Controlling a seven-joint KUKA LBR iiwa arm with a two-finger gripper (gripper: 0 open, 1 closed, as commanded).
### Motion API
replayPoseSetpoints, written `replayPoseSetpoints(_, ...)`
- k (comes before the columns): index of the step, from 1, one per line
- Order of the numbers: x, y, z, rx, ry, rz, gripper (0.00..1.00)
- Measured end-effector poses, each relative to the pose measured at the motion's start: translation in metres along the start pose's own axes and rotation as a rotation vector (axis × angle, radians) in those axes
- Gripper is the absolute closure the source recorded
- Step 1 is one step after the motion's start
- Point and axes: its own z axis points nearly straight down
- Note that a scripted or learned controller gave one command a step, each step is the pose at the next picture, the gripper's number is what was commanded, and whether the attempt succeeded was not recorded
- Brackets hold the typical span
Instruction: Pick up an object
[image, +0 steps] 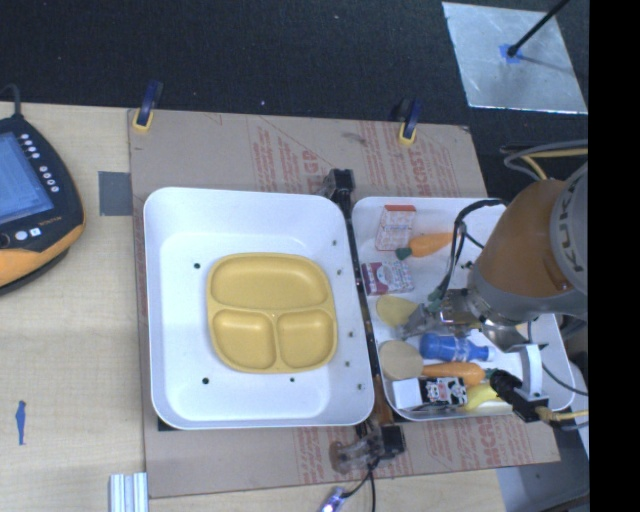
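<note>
Left bin (180, 300): white plastic, smooth, with a soft sheen.
Right bin (372, 215): the same smooth white plastic.
Divided plate (272, 310): yellow plastic, matt, smooth.
Desk (70, 340): pale wood-look top, matt.
Cardboard sheet (300, 150): brown, matt, printed in faded red, lying under both bins.
Clamps (147, 104): blue and yellow plastic at the cardboard's far edge.
Arm (530, 250): orange band with a satin sheen; grey wrist below looks like smooth metal.
Bottle (452, 348): blue plastic, glossy.
Carrot toy (430, 243): orange, smooth plastic.
Pendant (30, 205): orange and grey plastic housing, glossy dark screen.
</note>
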Motion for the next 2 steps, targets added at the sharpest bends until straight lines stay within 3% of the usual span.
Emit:
replayPoseSetpoints(1, 0.017, 0.078, 0.0, 0.002, 0.002, 0.003, 0.0)
replayPoseSetpoints(2, -0.049, 0.029, 0.0, 0.002, 0.002, 0.004, 0.0)
